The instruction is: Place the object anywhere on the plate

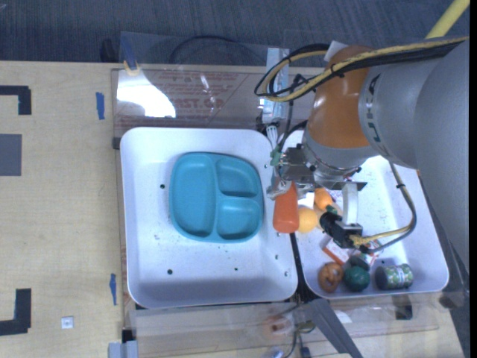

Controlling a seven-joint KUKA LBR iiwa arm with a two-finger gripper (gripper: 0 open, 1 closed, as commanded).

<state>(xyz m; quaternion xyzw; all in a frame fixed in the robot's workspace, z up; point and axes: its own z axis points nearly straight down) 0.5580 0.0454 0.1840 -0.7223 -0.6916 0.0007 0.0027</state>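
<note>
The light wooden bench carries two shallow white bins side by side. The left bin sits near the bench's middle, and the right bin touches it along one edge. Black tape marks and short blue tape strips lie on the bare wood left of the bins.

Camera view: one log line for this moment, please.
tool: over bins' divider, carrot-like orange object below it, grip unclear | plate: left bin, bare | placement: not yet done
</note>
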